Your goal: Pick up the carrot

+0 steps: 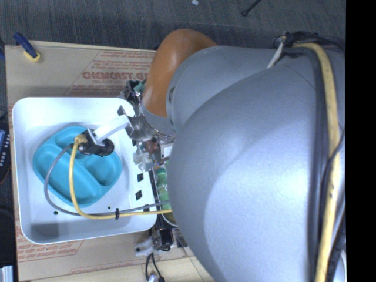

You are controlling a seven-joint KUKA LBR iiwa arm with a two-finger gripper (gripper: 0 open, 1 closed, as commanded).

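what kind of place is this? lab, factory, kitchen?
Most likely a robotics lab test bench. A big grey robot arm reaches over a white bin holding a blue dish. The bin sits on a printed brown board with a clamp at its corner, and dark carpet lies beyond.

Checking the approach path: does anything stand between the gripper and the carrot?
Cannot tell: the grey arm hides everything to the right of the left bin, which holds a blue divided dish.
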